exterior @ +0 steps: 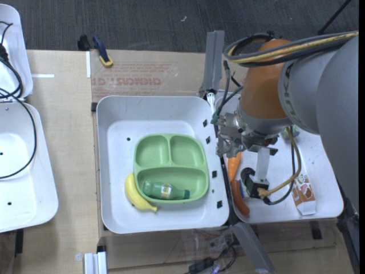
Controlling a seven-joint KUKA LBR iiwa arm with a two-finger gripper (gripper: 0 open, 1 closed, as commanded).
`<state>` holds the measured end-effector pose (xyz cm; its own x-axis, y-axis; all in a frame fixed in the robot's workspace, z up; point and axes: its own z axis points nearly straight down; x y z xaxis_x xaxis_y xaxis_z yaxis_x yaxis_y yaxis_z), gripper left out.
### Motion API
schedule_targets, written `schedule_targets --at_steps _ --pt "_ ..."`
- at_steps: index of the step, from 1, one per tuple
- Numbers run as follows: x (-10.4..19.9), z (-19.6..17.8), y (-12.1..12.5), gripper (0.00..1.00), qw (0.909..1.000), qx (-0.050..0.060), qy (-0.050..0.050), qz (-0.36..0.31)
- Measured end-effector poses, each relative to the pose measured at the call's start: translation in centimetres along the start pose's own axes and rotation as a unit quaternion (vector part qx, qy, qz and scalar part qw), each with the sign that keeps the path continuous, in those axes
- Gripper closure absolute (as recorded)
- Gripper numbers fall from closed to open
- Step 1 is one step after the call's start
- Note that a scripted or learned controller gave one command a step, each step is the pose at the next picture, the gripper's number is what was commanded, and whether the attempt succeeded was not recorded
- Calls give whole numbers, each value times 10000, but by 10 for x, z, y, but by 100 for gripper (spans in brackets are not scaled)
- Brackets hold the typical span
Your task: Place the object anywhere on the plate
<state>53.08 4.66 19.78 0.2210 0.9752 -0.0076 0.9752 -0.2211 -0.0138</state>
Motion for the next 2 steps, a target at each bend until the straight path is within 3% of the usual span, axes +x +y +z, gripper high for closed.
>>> schedule_targets --at_steps 1,2 --pt "-18 -165 2 100 9959 -44 11 906" --pt "39 -241 44 100 9815 -37 10 1916"
